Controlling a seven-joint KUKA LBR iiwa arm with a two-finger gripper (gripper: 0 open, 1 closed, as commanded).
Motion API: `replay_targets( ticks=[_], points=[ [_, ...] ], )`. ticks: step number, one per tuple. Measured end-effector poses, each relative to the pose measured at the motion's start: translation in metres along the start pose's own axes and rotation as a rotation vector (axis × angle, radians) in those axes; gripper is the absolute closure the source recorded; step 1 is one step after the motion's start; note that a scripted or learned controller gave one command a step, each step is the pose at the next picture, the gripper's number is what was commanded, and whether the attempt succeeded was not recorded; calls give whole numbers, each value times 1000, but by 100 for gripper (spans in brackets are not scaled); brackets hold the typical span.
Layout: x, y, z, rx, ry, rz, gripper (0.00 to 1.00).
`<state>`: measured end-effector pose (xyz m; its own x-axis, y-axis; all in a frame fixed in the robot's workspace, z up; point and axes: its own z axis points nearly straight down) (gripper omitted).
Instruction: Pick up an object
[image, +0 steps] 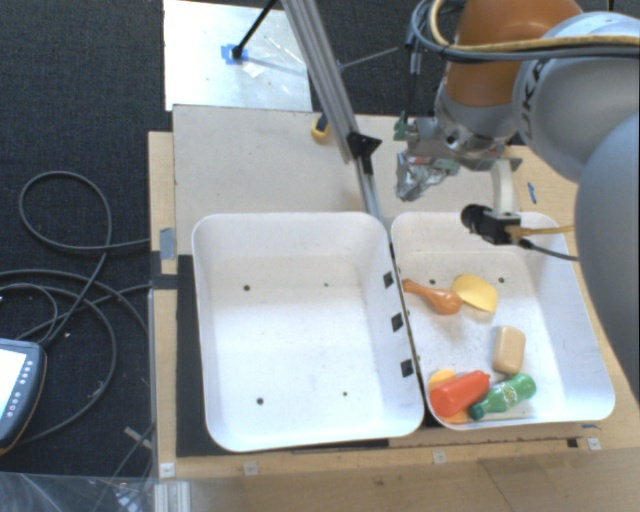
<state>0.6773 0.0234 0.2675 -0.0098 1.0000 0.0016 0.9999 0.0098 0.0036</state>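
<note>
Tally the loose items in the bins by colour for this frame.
Orange: 1, a spoon-like piece
Yellow: 2, a chip-like piece and a piece under the red item
Tan: 1, a block
Red: 1
Green: 1, a bottle
Total: 6, all in the right bin

White bins; orange spoon, yellow chip, tan block, red-orange pepper, green bottle; grey arm with orange band.

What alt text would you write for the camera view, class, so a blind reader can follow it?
A grey robot arm's gripper hovers above the far edge of the right bin, which holds a green bottle, red-orange toy, tan block and yellow-orange spoon. The left bin sits beside it.
</note>
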Motion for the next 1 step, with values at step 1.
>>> replay_targets(
  ticks=[1],
  points=[
    [45,-2,4,1,0,1,100]
  ],
)
